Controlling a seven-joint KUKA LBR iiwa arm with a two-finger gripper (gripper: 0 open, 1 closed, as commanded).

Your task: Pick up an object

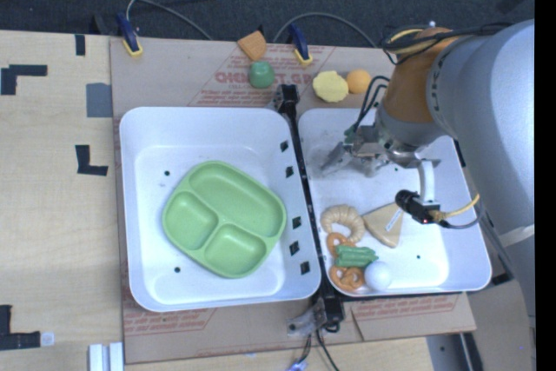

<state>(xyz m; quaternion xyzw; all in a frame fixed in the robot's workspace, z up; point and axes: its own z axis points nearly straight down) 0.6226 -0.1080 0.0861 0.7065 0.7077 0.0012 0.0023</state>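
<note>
With the end effector (334, 159) spread wide and empty over the right bin (460, 274), the light, rigid cheese wedge (385, 226) lying mid-bin is best gripped across its flat faces.

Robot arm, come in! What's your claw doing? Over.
Gripper low in right bin, nothing between fingers. Toys heaped nearer front, untouched. Path clear.
</note>
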